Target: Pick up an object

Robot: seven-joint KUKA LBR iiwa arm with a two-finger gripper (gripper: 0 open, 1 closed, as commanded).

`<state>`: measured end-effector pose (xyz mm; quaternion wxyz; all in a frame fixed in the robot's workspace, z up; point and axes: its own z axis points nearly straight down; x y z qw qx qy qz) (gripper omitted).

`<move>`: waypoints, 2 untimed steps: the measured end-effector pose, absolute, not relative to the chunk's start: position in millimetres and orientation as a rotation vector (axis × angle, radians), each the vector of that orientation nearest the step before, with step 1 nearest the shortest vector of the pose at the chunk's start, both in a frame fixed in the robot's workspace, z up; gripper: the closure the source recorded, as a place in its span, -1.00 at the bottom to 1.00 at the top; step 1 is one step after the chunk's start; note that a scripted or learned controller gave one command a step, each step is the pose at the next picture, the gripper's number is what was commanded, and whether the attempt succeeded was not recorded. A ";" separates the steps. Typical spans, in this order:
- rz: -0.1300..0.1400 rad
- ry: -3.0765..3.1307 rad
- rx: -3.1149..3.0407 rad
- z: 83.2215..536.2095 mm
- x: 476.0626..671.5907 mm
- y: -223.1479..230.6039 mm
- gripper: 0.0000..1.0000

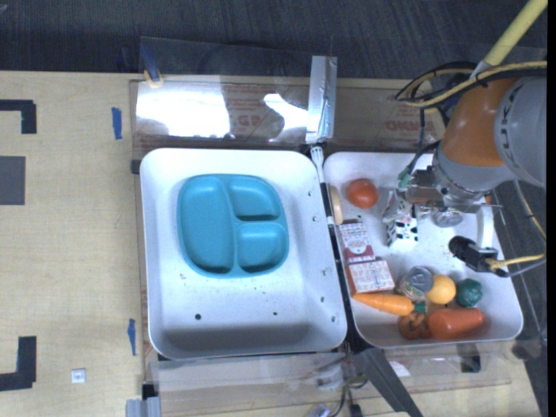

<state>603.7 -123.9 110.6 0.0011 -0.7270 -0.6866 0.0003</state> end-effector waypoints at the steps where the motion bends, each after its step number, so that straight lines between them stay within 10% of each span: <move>1: 0.002 -2.202 -2.239 137.2 554.1 -159.9 1.00; 2: -0.008 -2.114 -2.332 213.7 567.8 -135.8 1.00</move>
